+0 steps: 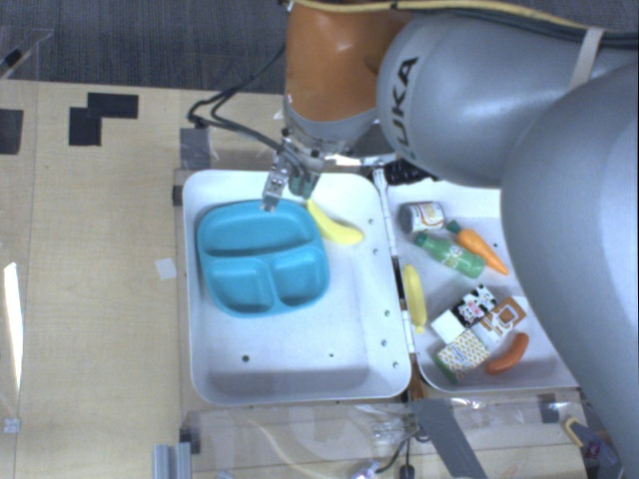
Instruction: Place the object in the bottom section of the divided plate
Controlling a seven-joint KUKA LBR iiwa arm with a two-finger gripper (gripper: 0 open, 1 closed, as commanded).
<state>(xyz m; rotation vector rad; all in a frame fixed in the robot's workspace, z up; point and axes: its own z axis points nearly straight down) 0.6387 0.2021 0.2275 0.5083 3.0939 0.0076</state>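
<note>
The grey arm [479, 78] reaches in from the right across the right bin [559, 372] and into the left bin [300, 367], its orange-banded wrist hanging over that bin's far edge. Below it the blue divided plate [263, 257] lies in the left bin. The gripper [283, 190] hovers at the plate's far rim with nothing seen between its fingers, though whether they stand wide or narrow cannot be told. The yellow banana [334, 225], the likely object, lies just right of the gripper and beside the plate's right rim, its long axis slanting toward the lower right.
</note>
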